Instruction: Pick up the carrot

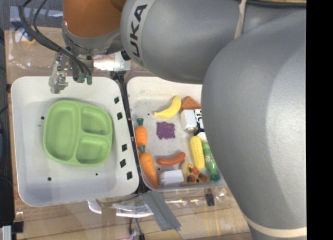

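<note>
Two orange carrots with green tops lie along the left wall of the right bin (156,89): a short one (140,135) and a longer one (148,167) just below it. My gripper (72,79) hangs over the far edge of the left bin (28,181), well to the left of the carrots and above them in the view. Its fingers (57,81) stand apart, open, with nothing between them. The big grey arm covers the right part of the right bin.
A green divided plate (78,132) sits in the left bin. The right bin also holds a banana (169,110), purple grapes (165,129), a sausage (170,159), a corn cob (196,151), a white block (171,176) and other small toys.
</note>
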